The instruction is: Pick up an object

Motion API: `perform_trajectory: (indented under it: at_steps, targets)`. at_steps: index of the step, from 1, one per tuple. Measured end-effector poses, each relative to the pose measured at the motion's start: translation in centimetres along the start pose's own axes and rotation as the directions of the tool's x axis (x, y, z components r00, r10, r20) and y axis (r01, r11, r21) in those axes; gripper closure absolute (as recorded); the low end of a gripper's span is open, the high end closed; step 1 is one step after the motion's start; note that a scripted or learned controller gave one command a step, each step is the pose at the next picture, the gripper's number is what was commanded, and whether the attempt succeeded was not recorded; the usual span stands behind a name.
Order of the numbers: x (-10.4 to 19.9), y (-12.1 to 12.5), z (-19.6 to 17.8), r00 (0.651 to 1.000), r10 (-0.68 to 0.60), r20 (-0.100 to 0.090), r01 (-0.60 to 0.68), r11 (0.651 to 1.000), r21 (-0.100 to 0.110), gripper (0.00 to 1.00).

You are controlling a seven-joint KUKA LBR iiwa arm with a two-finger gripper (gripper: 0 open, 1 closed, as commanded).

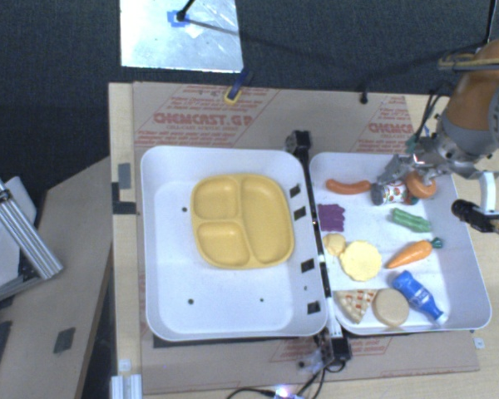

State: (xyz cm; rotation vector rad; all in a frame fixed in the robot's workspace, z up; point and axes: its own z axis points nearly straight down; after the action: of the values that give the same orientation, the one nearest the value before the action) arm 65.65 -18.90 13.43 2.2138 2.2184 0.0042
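The right bin holds several toy foods. An orange sausage, a small can with a red and white label and a round orange piece lie near its far edge. My gripper hangs low over the can and the orange piece, right above them. Closer to the front are a green pod, a carrot, a purple piece, a yellow disc, a blue bottle, a pizza slice and a tan bun.
The left bin carries a yellow divided plate. The grey arm with its orange band comes in from the upper right above the right bin's far corner. A black clamp sits where the bins meet.
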Motion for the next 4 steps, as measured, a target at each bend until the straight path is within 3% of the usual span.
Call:
perform_trajectory:
  at_steps: [1,2,3,4]
  targets:
    - [0.1,0.1,-0.9,1.0,-0.003,0.0,0.003,1.0,-0.001,1.0]
    - [0.3,-0.6,-6.8,1.0,-0.002,-0.002,0.002,1.0,0.0,1.0]
    - [0.3,-0.5,-9.2,1.0,-0.003,-0.003,0.003,1.0,0.002,1.0]
    - [5.5,-2.7,-8.3,1.0,-0.007,-0.005,0.007,1.0,0.007,1.0]
